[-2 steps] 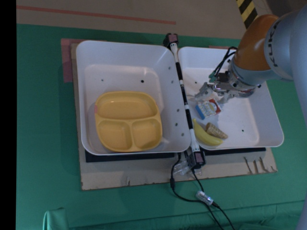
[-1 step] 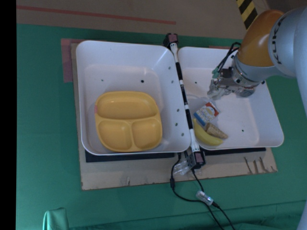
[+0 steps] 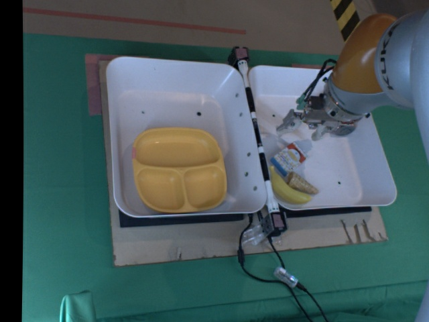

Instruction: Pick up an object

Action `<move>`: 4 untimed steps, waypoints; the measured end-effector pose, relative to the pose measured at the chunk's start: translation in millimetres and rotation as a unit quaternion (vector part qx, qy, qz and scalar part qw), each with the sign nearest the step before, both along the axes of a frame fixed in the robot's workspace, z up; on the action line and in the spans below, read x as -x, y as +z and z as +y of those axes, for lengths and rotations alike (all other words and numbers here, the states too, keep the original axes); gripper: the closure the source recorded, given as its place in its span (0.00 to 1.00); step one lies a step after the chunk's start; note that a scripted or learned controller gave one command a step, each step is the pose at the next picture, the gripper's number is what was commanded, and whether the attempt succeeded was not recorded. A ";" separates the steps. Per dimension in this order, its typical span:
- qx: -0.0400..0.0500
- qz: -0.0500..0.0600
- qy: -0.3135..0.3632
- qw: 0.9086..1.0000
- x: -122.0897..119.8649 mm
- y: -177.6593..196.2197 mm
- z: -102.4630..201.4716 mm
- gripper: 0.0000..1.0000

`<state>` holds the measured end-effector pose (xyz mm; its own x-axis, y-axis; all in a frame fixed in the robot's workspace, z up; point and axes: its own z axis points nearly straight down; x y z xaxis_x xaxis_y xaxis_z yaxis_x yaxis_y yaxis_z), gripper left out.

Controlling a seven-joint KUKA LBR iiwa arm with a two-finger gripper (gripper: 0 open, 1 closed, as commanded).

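While the two-finger gripper [image 3: 303, 127] hangs open and holding nothing over the right white bin [image 3: 365, 173], the curved yellow banana [image 3: 289, 189] lies at that bin's near-left corner, long axis running upper-left to lower-right.

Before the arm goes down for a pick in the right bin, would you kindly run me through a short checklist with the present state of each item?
1. Gripper over the right bin: ok.
2. Nothing between the fingers yet: ok, they look spread with no object in them.
3. Targets present: ok, a small bottle, a banana and a cracker-like piece lie near the divider.
4. Targets well separated: not ok, they touch or overlap.
5. Gripper directly above the bottle: cannot tell from this slant.
6. Yellow tray out of the way: ok, in the left bin.
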<state>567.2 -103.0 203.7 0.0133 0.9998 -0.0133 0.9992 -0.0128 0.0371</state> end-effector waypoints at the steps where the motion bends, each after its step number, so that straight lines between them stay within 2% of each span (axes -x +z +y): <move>1: -0.003 0.007 0.004 1.000 22.6 -15.6 -8.6 0.00; 2: -0.001 0.000 0.000 1.000 20.0 -0.4 -12.0 1.00; 3: -0.001 0.002 0.002 1.000 39.7 -12.8 -7.3 1.00; 4: -0.003 0.005 0.003 1.000 41.2 -15.4 -5.2 0.00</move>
<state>526.1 -108.3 188.3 0.0064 0.9999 -0.0082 0.9996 -0.0062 0.0269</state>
